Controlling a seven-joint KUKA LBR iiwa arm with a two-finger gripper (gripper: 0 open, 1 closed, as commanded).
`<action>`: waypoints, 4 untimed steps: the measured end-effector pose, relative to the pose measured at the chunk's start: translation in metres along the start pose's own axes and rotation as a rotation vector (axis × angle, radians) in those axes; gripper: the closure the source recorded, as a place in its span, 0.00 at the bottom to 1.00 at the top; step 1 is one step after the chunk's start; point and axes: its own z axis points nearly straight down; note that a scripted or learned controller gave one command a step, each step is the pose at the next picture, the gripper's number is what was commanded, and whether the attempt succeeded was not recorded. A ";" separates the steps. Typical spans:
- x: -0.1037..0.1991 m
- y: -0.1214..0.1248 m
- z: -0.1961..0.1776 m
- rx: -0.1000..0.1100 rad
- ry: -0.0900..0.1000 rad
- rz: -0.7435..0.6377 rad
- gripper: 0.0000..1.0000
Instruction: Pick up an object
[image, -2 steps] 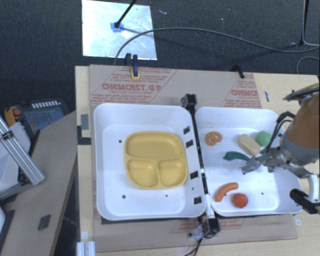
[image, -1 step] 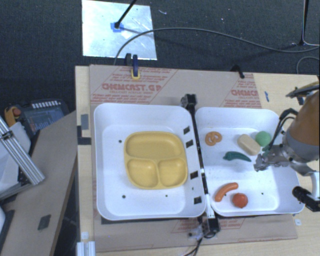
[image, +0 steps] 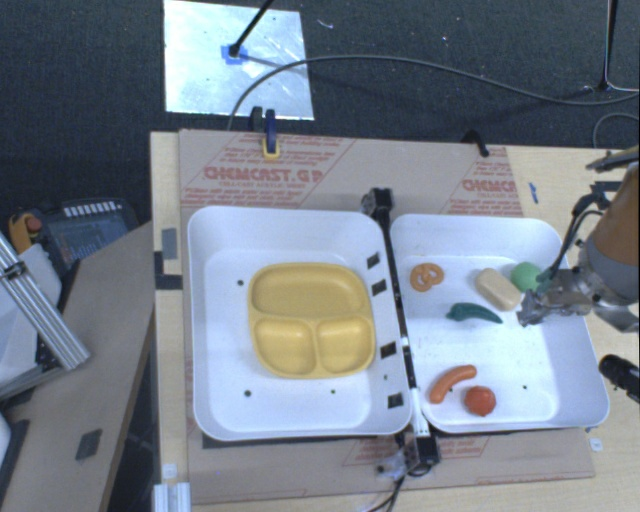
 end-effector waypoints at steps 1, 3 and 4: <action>-0.001 0.002 -0.054 -0.001 -0.001 0.000 1.00; 0.106 0.008 -0.034 0.005 0.004 -0.005 1.00; 0.161 0.004 -0.025 0.006 0.004 -0.005 1.00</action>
